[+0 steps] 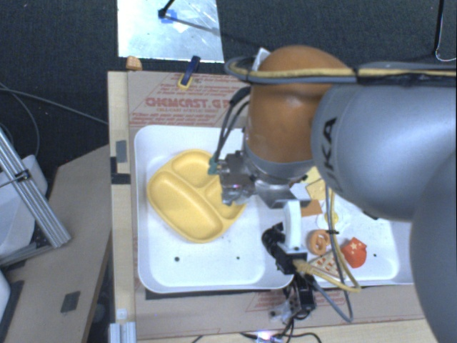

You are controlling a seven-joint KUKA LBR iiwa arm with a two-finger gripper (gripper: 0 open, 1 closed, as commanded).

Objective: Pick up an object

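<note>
A yellow divided plate (pixel 187 197) lies in the left white bin (pixel 207 266), filling its upper middle. My gripper (pixel 232 191) hangs over the plate's right edge, below the orange wrist band. The arm's body hides how the gripper stands against the plate. In the right bin (pixel 382 263) I see a red strawberry-like toy (pixel 353 251), an orange round toy (pixel 318 242) and a pizza-slice toy (pixel 327 266).
The big grey arm covers most of the right bin and the upper right of the view. A brown cardboard sheet (pixel 178 102) lies behind the bins. A shiny sheet (pixel 170 18) and a blue-yellow clip (pixel 189 72) sit at the back.
</note>
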